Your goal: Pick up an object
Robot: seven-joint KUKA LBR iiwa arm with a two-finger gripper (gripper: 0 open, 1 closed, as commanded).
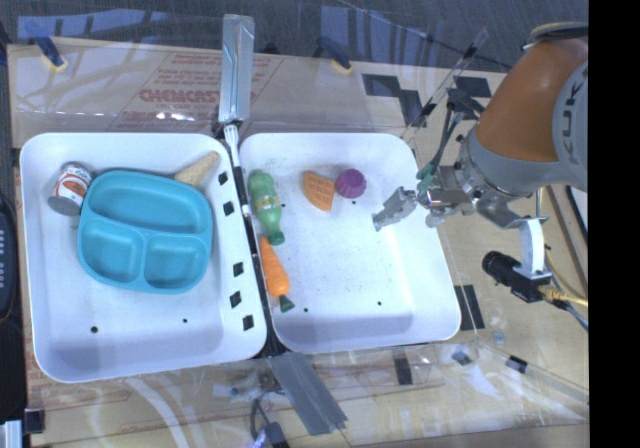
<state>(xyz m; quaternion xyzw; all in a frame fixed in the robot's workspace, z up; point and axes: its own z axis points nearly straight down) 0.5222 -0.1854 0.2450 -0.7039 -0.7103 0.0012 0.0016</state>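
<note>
**Pincer poised at the right bin's edge, nothing yet in hand**

The pincer (396,208) hung over the right-hand side of the right bin (345,321), reaching in from the arm (530,126) at the view's right. Whether it was open or closed I could not tell — it showed as a small grey shape, too blurred to read. Nothing appeared to be gripped in it.

The nearest candidates were the purple ball (350,182) and the orange wedge (319,190), lying just beside each other toward the far side of that bin, a little to the left of the pincer. To do the pick well, the arm would probably need to travel left and settle squarely over one item before descending; the ball looked likely to roll if nudged off-centre, so a centred approach seemed wise. The wedge sat close enough that a careless descent could catch both.

Along the same bin's left wall lay a green bottle (265,204) and, nearer the camera, a carrot (275,274) — both tight against the wall, which I judged would leave little room on that side.

The left bin (120,341) held a blue divided tray (146,232), with a small can (70,186) touching its far-left corner and a tan cone-like piece (198,170) at its far-right corner. Both bins sat side by side on the worktop (520,386).
</note>
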